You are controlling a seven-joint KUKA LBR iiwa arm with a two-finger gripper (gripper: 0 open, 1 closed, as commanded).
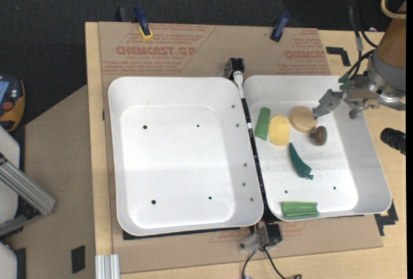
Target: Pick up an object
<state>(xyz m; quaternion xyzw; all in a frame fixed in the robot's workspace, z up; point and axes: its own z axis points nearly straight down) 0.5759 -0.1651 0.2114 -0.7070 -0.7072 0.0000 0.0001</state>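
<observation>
Fingers (338, 103) spread, holding nothing, above right bin (361, 168) near round tan disc (302, 119).

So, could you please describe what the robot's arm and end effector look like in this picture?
The arm is grey, with an orange-tan band above the wrist. Dark cables loop beside it at the right. The end effector is grey metal, with small teal-green fittings near its base and slim fingers projecting left over the right bin.

Objs (280, 131) in rt bin (368, 168), beside left bin (129, 161).
</observation>
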